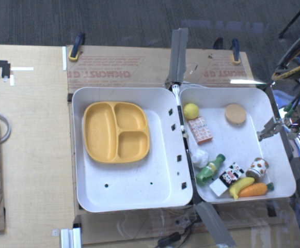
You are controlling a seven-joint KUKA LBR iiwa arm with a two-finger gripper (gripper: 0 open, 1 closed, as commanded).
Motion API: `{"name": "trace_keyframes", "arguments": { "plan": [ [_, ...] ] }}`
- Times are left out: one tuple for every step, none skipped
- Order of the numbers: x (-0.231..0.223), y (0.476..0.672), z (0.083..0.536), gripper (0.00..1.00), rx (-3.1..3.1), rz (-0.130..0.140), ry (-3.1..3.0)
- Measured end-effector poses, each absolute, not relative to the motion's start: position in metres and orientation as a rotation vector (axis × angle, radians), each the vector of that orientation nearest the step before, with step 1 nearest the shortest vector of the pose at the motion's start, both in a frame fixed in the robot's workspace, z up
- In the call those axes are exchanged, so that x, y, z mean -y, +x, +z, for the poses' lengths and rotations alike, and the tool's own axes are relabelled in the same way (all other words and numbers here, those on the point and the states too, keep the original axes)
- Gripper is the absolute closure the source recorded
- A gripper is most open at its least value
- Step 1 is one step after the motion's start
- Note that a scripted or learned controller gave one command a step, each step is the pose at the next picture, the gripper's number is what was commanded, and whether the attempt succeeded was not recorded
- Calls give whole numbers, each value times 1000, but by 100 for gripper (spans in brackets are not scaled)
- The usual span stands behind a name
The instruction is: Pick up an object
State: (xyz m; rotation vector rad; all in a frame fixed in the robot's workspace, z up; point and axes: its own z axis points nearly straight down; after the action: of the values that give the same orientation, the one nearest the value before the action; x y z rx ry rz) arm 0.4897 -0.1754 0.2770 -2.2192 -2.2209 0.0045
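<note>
Probably light and stiff, the lemon (191, 110) by the right bin's (266, 154) far-left corner suits a grasp across its middle; whether the gripper (267, 132) is spread, I cannot tell.

Dark grey carpet (113, 12) lay beyond the bench's far edge; pale wooden bench top (28, 138) and clamped cardboard sheet (121, 68) occupied the foreground.

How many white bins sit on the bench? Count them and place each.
2. The left bin holds a yellow tray. The right bin holds the small items, among them a lemon and a carrot.
</note>
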Motion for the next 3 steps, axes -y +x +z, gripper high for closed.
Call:
{"name": "trace_keyframes", "arguments": {
  "plan": [
    [141, 545, 238, 0, 2189, 4, -2253],
    [158, 576, 247, 0, 2216, 3, -2228],
    [137, 636, 172, 0, 2212, 3, -2232]
  ]
}}
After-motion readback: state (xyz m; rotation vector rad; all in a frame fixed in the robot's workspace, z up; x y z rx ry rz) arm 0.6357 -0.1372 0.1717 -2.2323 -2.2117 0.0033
